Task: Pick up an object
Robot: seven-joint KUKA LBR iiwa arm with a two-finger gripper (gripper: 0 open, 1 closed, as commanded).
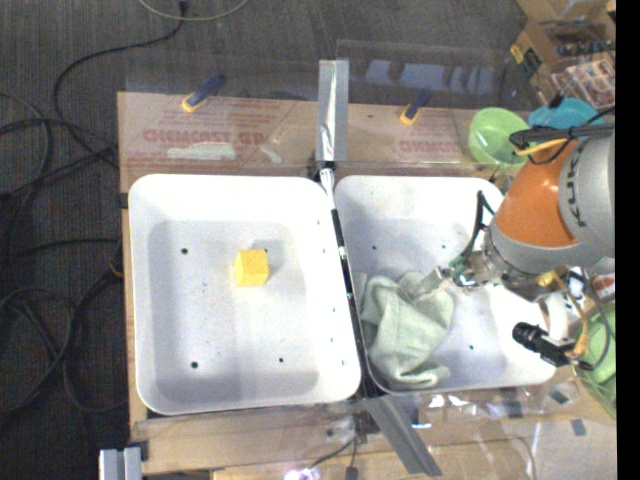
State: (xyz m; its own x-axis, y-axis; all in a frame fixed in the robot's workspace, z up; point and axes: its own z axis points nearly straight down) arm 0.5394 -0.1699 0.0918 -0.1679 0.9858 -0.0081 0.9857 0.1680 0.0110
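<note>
Low in the right bin [400, 193], the gripper [447, 277] sits at the right-centre of the frame, reaching leftward from the grey arm [600, 193] with its orange band [535, 208]. Its tip meets the upper right edge of a pale green cloth [405, 328], and a fold of that cloth appears to be drawn up toward it. The tip is small and blurred, so whether the cloth is actually pinched, or how wide the tool stands, cannot be told.

That cloth lies crumpled in the lower left part of the right bin, against the bin's left wall. Its long axis runs roughly from the lower left to the upper right, with the raised corner pointing up and right at the gripper and the bulkier end toward the bottom rim.

At the middle of the left bin [160, 208] rests a small yellow block [251, 267], well apart from the arm. A bright green bowl [497, 134] sits beyond the right bin's upper right corner.
</note>
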